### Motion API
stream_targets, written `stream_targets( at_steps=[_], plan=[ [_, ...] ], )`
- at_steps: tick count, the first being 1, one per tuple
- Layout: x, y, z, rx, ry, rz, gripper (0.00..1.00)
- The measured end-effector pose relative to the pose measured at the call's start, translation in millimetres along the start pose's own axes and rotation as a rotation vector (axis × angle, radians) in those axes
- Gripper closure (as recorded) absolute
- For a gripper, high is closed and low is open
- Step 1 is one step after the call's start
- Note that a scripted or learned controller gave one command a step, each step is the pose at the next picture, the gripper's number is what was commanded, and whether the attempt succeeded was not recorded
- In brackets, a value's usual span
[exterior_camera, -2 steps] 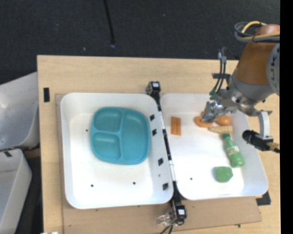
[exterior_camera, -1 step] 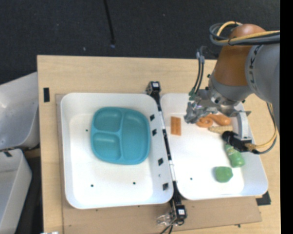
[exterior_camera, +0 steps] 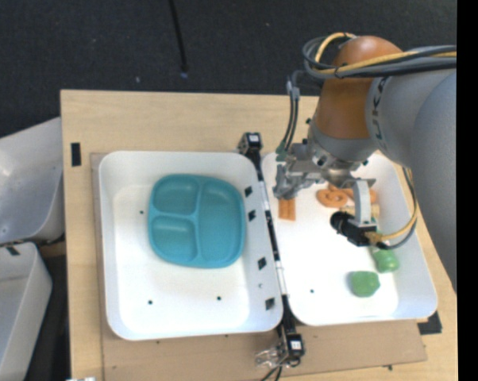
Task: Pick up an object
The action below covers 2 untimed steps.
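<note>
**Reaching into the right bin among small toys**

Hovering over the upper left part of the right bin [exterior_camera: 414, 292], the end effector [exterior_camera: 302, 182] sits below the orange band [exterior_camera: 352, 94] of the grey arm, which comes in from the right. Whether it is spread or closed cannot be told from this angle, and nothing is visibly held by it.

Just below the end effector lies a small orange block [exterior_camera: 287, 209], touching or nearly touching it. An orange round piece [exterior_camera: 332, 198] lies just to the right, partly covered by the wrist hardware. Two green pieces sit lower right, well apart from the end effector: one rounded green lump [exterior_camera: 364, 283] near the bin's lower edge, and a smaller green piece [exterior_camera: 386, 262] up and right of it, beside a black cable fitting.

Count: two orange things, two green things, all in the right bin. The left bin [exterior_camera: 128, 308] holds one teal divided plate [exterior_camera: 197, 220] with three compartments. Both bins rest side by side on the wooden surface [exterior_camera: 80, 125].
</note>
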<state>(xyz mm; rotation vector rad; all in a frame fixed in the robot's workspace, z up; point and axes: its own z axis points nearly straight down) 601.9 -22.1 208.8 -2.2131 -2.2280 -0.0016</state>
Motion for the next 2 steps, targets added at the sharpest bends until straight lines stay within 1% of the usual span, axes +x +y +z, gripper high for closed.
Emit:
stream_targets(
  at_steps=[1,2],
  plan=[
    [51,-4,-2,0.003,0.0,0.0,1.0],
    [99,-3,-25,-0.003,0.0,-0.001,1.0]
  ],
)
